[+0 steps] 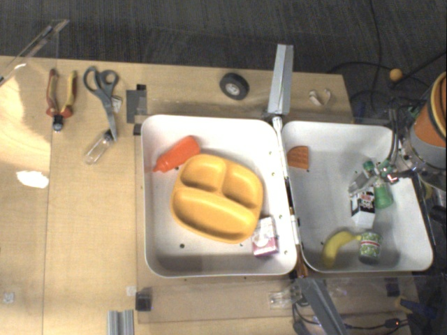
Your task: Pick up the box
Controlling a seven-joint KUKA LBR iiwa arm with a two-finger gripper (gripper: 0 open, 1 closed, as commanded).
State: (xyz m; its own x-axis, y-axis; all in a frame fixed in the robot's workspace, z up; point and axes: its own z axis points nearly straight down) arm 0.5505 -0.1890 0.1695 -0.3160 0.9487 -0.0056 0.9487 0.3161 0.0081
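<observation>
closest to the camera is the front edge of the wooden bench (70,257), pale plywood with a bright glare patch on its left side. behind it the floor is dark grey carpet (174,12), and a tangle of black cables (391,47) runs down on the right.

two shallow white bins sit side by side on the bench. left bin (157,257) holds a big yellow divided tray (218,196) flipped face down, an orange-red carrot-looking thing (176,153) touching its upper left edge, and the box (265,236), a small pink and white carton tilted against the tray's lower right corner, near the bin's right wall.

right bin (412,257) has a brown wedge (298,157) at top left, a banana (336,246) at the bottom and a small green can (369,247) just beside it.

the arm (431,121) comes in from the right, and the gripper (370,187) hangs over the right bin with something green and white around its tip. can't tell if it's clenched or released, too cluttered there.

loose bits along the back of the bench: scissors (105,93), red pliers (59,96), a roll of black tape (235,86).
</observation>
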